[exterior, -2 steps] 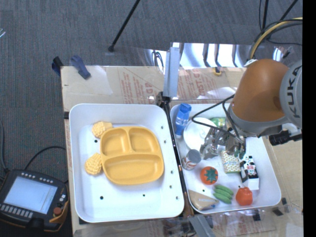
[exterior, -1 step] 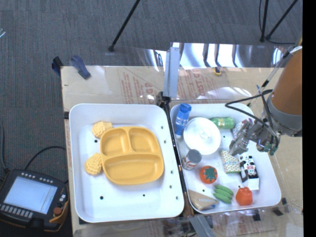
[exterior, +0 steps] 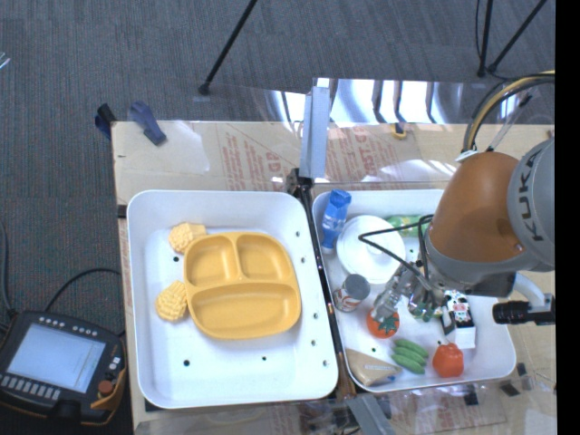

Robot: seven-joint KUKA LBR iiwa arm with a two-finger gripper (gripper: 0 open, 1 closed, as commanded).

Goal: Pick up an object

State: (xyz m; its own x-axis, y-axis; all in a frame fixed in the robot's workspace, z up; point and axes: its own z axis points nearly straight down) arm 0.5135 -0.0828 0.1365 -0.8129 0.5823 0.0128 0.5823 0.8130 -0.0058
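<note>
While the green pods (exterior: 410,354) and the red pepper (exterior: 448,359) lie nearest in the right bin (exterior: 504,362), the tool (exterior: 399,304) sits just behind them over a small red fruit (exterior: 383,323); whether it is spread or pinching, I cannot tell. Farther back, the grey cup (exterior: 353,290) and white bowl (exterior: 373,246) crowd close, so a descent risks clipping them and closing on nothing.

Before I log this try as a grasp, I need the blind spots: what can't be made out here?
- Claw, camera view: small and cluttered with cables, so whether it grips anything by the orange-red toy cannot be told.
- Right bin: its upper right part is hidden by the arm's orange band.
- Green item behind the white bowl: mostly covered by the arm and bowl.
- Small box: print too small to read.
</note>
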